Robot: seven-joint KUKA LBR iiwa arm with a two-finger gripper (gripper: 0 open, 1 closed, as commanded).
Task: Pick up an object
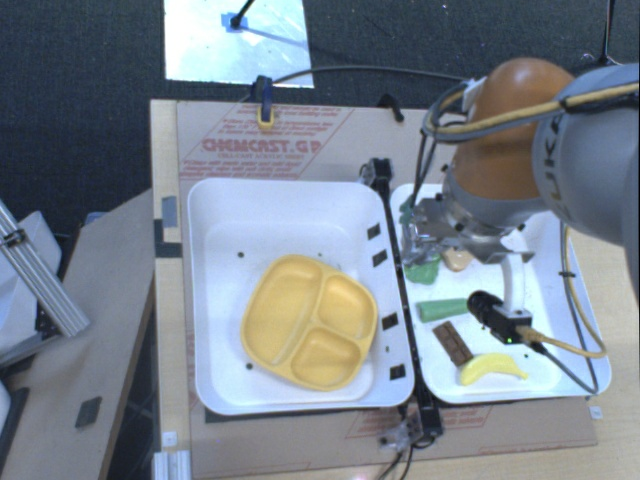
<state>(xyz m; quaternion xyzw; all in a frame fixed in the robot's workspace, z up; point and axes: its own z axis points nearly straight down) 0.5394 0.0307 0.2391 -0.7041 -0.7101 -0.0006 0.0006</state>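
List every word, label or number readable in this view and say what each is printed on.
"CHEMCAST GP": large red letters on the brown protective sheet behind the left bin.
Smaller red lines above and below that name on the same sheet: too small and blurred to read.
Faint red print on the sheet's front strip below the bins: unreadable.
Partial lettering on the arm's grey housing: cut off, unreadable.

Two white bins sit side by side, the left bin [215,268] and the right bin [580,368]. The left one has one yellow divided tray [308,321]. The right one has one banana [491,369], one brown bar [452,343], one green cylinder [442,309], one green piece [421,271] and one tan piece [456,260].
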